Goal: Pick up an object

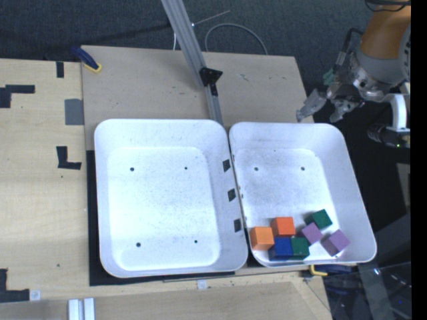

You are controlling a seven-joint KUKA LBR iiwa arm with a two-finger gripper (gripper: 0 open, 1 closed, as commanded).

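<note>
Several small blocks lie clustered at the near end of the right bin [333,145]: two orange blocks [262,237] [283,226], a blue block [283,247], two green blocks [299,247] [321,219] and two purple blocks [311,233] [335,242]. My gripper [325,107] hangs above the bin's far right corner, well away from the blocks. Its fingers are spread apart with nothing between them.
The left bin [160,195] sits beside the right one on the wooden bench. A slanted metal pole [190,42] with a black clamp runs down to the gap between the bins. A blue and yellow tool [87,59] lies at the far left.
</note>
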